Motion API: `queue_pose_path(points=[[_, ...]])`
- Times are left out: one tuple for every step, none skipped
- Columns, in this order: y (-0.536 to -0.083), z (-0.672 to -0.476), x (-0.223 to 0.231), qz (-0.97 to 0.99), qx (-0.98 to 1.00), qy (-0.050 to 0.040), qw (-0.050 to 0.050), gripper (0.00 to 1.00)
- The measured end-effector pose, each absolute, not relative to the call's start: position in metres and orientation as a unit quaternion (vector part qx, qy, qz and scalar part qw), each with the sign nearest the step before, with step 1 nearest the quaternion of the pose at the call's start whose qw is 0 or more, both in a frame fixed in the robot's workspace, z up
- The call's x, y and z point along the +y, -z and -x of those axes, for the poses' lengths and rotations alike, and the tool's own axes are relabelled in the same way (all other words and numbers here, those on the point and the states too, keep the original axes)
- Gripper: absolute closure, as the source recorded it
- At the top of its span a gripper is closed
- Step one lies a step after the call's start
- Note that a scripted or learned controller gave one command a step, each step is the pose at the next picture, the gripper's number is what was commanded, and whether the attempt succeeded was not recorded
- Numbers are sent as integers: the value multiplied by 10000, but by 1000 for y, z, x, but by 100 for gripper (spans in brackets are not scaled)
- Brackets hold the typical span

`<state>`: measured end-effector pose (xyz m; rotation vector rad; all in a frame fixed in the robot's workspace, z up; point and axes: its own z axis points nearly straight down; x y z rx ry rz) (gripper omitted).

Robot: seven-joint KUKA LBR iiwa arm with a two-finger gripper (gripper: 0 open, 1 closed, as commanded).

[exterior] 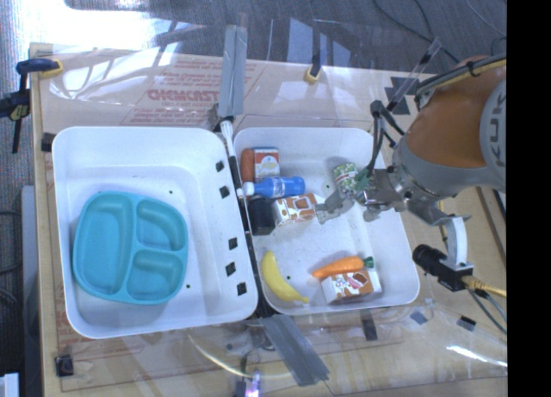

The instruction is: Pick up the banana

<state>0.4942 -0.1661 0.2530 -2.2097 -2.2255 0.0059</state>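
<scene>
From the overhead camera I see the banana (281, 278) lying near the front left corner of the right bin (389, 296), beside a carrot (342, 266). My gripper (331, 207) hangs over the bin's middle; its opening I cannot tell.

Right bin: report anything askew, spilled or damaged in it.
Nothing looks spilled or broken in the right bin. The blue bottle lies on its side, and the small cartons are toppled in a loose jumble. The banana lies whole near the front-left corner, apart from the carrot.
</scene>
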Motion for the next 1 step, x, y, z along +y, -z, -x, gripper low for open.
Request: queue_pose_path(points=[[-141,-476,-113,7289,-6846,-22,31,0]])
